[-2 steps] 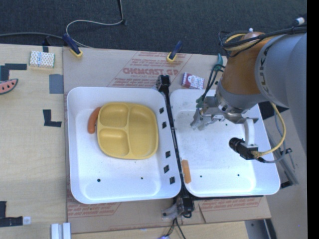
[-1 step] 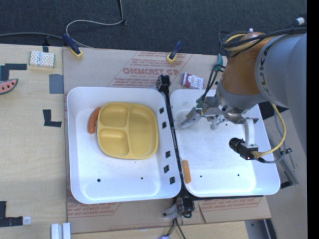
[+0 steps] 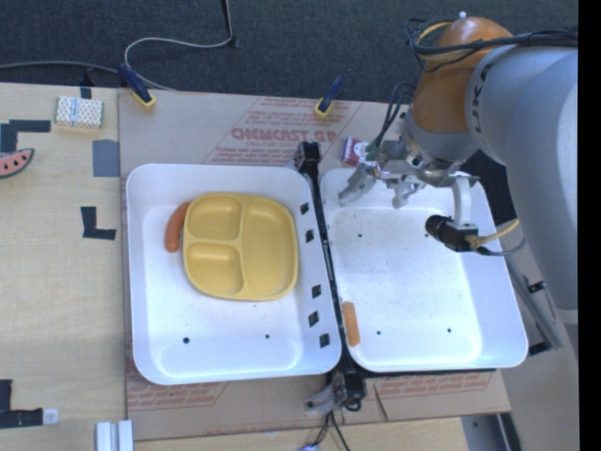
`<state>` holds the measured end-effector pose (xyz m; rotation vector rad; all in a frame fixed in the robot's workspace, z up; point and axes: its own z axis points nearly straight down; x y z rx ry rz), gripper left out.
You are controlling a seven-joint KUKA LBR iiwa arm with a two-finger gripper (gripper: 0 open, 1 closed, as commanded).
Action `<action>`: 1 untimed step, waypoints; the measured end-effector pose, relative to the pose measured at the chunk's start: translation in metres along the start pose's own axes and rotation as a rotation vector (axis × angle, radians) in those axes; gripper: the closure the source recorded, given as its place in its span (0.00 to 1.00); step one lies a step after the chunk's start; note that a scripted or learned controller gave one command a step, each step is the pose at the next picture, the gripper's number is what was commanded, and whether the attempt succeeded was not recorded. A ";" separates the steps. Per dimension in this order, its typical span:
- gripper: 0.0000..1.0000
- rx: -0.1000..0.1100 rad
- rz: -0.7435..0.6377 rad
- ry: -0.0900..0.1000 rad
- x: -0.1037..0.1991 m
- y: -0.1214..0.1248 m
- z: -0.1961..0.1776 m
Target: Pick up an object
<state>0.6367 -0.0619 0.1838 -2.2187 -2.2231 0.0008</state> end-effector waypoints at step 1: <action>0.00 0.002 0.002 -0.002 -0.039 0.011 0.092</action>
